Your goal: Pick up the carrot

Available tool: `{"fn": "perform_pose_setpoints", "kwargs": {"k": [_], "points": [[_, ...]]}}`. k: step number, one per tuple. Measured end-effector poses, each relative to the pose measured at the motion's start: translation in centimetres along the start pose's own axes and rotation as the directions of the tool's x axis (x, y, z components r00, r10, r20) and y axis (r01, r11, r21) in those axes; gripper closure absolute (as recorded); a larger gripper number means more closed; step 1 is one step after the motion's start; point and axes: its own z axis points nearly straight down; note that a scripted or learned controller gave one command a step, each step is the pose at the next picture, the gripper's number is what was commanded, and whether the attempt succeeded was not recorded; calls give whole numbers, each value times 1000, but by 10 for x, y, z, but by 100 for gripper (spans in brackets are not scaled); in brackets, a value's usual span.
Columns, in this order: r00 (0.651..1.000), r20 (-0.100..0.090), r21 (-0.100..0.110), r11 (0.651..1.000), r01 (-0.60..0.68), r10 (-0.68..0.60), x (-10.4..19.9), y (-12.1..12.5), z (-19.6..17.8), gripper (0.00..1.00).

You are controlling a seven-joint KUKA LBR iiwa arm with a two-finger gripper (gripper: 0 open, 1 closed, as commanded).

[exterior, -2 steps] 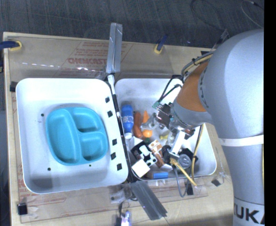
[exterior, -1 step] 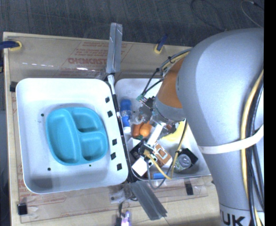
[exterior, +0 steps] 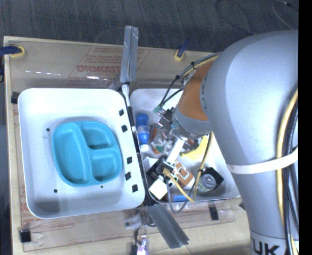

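Single fixed camera above the bench (exterior: 65,57), looking down at a slant on both white bins. Left bin (exterior: 33,142) shows in full; right bin (exterior: 145,97) sits just beside it, largely covered by the arm (exterior: 251,116) reaching in close to the lens.

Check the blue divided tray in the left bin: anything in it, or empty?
Empty. The blue tray lies flat in the left bin, and all its compartments show bare blue.

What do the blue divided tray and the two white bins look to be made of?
Blue divided tray: likely molded plastic, matte to satin, with uniform colour, rounded compartment walls and only soft highlights. Left bin and right bin: probably thin plastic too, smooth and slightly glossy, with rounded corners and lips; painted metal can't be ruled out.
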Motion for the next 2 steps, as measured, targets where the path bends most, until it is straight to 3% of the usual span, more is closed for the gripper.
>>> {"fn": "perform_pose_setpoints", "kwargs": {"k": [1,2], "points": [[984,-9,-4,984,179,-179,-4,18,7,100],[956,-4,10,956,294,-294,43,-60,-85,100]]}}
